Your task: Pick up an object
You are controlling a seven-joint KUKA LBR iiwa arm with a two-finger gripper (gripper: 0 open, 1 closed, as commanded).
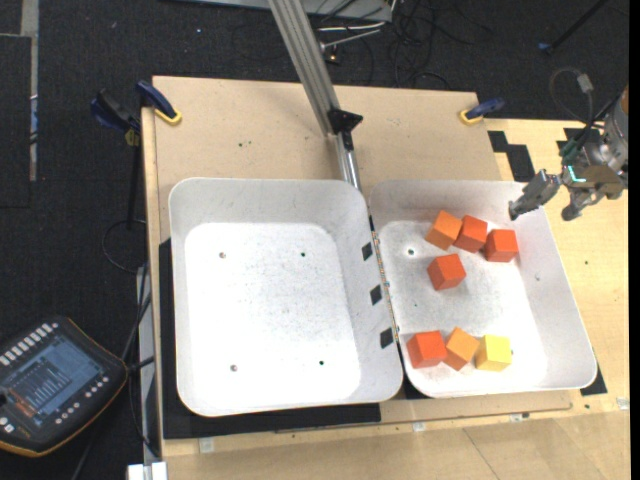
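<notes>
The right bin holds several small blocks. An orange block, a red-orange block and a red block sit in a row near its far side, with another red-orange block just in front of them. Near the front edge lie a red block, an orange block and a yellow block side by side. My gripper hangs at the bin's far right corner, open, with nothing between its fingers, to the right of the red block in the row.
The left bin stands beside the right one on the wooden bench. A slanted metal pole comes down to the gap between the bins. Clamps sit at the bench's far corners. A teach pendant lies at the lower left.
</notes>
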